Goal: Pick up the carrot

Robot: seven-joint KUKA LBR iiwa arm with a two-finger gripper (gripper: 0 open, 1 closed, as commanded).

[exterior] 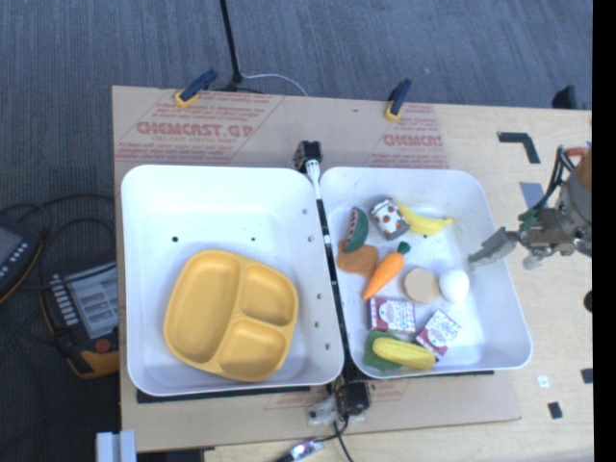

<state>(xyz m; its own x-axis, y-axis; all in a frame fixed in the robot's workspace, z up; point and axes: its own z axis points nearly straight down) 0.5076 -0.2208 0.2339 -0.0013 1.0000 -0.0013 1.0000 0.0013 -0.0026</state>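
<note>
The carrot (383,270) lies in the right bin (491,198), orange with a green top pointing up-right, roughly in the bin's middle. It touches a brown-orange piece (357,259) on its left and lies close to a round tan biscuit (421,284) on its right. My gripper (505,254) hovers over the right rim of that bin, well to the right of the carrot. Its fingers are spread open with nothing between them.
Around the carrot in the right bin are a watermelon slice (357,226), a spotted ball (387,218), a banana (426,222), an egg (453,285), two pink cartons (393,314) and a corn cob (402,353). A yellow divided plate (231,313) sits in the left bin (192,195).
</note>
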